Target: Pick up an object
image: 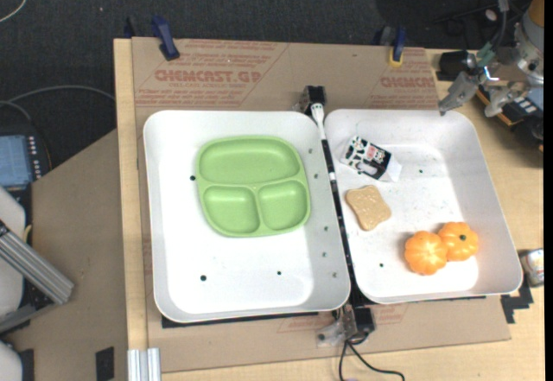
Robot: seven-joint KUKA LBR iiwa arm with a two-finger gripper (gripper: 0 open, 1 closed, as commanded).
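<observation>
- Bench: a brown board carrying two shallow white bins side by side, with blue clamps at its far edge.
- Left bin: white, with rounded corners, and touching the right bin along their shared edge at the middle of the bench.
- Right bin: white, and holding four small things; its far right corner lies just below the gripper.
- Green tray: a divided plate with three compartments, one long at the far side and two smaller at the near side; it lies flat in the far half of the left bin.
- Gripper: seen at the far right corner of the bench, above the rim of the right bin; one grey finger slants down to the bin's corner. Nothing lies between the fingers; whether they are released or clenched cannot be told.
- Two orange pumpkins: touching each other, near the near right corner of the right bin, well apart from the gripper.
- Toast slice: tan, lying flat close to the left edge of the right bin, about midway along it.
- Black-and-white packet: just beyond the toast slice toward the far left corner of the right bin, apart from the gripper.
</observation>
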